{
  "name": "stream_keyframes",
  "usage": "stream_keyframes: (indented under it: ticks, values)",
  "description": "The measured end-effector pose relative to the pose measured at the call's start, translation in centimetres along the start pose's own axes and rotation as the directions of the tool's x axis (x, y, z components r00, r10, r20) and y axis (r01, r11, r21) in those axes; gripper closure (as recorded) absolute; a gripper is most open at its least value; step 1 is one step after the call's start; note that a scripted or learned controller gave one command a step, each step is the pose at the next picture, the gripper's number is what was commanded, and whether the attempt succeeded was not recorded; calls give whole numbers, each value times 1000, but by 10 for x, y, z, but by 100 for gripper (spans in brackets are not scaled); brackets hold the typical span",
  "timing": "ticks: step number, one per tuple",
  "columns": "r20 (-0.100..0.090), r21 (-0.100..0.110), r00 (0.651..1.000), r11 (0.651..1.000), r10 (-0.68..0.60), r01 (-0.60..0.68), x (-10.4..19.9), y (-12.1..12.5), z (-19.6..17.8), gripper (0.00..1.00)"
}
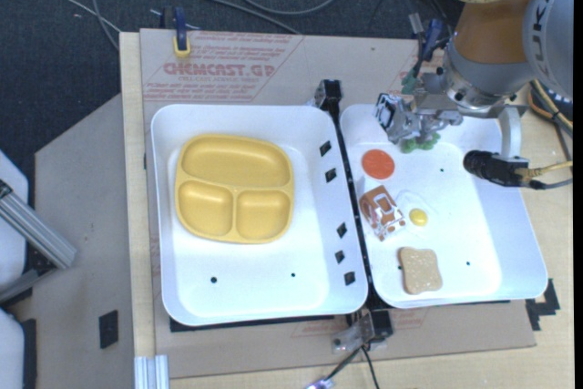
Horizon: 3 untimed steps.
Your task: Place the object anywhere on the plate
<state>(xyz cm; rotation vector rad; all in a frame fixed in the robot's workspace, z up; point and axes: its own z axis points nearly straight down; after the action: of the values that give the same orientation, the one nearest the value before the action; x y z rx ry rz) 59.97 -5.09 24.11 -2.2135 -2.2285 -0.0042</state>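
A yellow plate [235, 187] with three compartments lies in the left bin [182, 287]. In the right bin [492, 232], my gripper [412, 128] hangs low near the back left corner, right over a small green object [422, 142] that peeks out beneath it. Whether it touches that object is hidden. An orange-red disc [378, 164] lies just in front of the gripper. Further forward are a brown and white piece [381, 209], a small yellow ball [417, 217] and a slice of toast [420, 270].
A black divider with clips [342, 196] runs between the two bins. A black cylinder with a cable [495, 166] hangs over the right bin's far right. A blue clamp [181, 30] holds the board at the back left.
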Motion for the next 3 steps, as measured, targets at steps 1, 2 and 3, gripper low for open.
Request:
stream_keyframes:
  ticks: [1,2,3]
  values:
    - [-1,4,1000,1000,0,0,65,-2,7,100]
    - [0,1,1000,1000,1,-1,116,3,3,100]
    - [0,7,1000,1000,0,0,179,-6,17,100]
